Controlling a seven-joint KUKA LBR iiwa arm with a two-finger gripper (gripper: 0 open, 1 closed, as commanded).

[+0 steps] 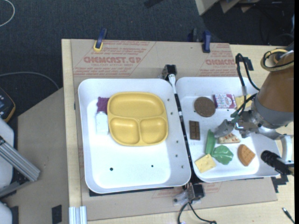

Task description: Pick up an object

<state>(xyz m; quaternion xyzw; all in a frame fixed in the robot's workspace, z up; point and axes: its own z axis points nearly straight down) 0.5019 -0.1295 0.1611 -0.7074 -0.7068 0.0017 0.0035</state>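
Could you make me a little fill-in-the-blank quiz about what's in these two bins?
1. The yellow tray has ___ compartments.
2. The tray lies in the ___ bin.
3. The round cookie is coloured ___.
4. The cheese wedge lies in the ___ bin.

Missing words: three; left; brown; right

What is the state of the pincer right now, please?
Pincer: low in the right bin, above the toy items; open or closed cannot be told.
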